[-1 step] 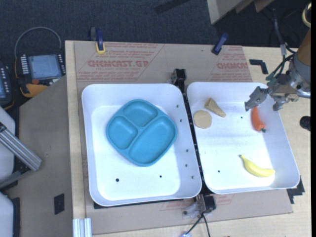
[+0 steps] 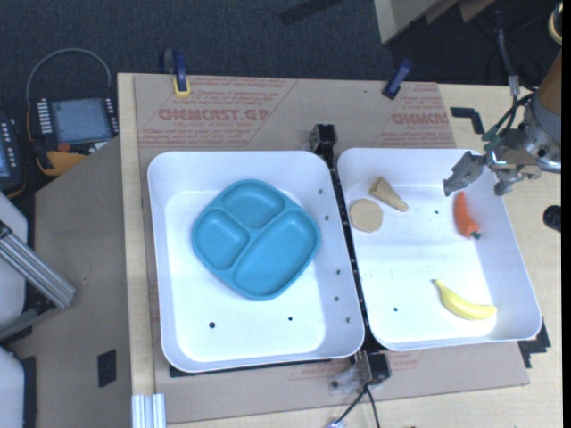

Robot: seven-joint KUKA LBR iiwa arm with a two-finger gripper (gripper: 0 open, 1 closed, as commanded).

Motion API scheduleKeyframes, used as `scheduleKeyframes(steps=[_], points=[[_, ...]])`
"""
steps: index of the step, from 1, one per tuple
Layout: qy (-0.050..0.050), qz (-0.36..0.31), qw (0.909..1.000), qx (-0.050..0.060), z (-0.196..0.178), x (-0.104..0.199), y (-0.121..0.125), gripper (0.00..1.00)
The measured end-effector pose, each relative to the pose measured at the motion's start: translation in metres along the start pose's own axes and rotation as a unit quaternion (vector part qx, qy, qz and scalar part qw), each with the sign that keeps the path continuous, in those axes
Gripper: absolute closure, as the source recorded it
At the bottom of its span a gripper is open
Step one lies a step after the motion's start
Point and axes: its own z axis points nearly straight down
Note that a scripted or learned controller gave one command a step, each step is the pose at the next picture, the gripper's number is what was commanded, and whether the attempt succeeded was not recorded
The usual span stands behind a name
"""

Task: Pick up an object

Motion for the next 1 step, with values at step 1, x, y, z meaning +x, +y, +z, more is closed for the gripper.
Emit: scheduleKeyframes(steps=[1], points=[[0.001,0.000,1.0000,0.003,0.0439,0.0054,0.0004,0.00]])
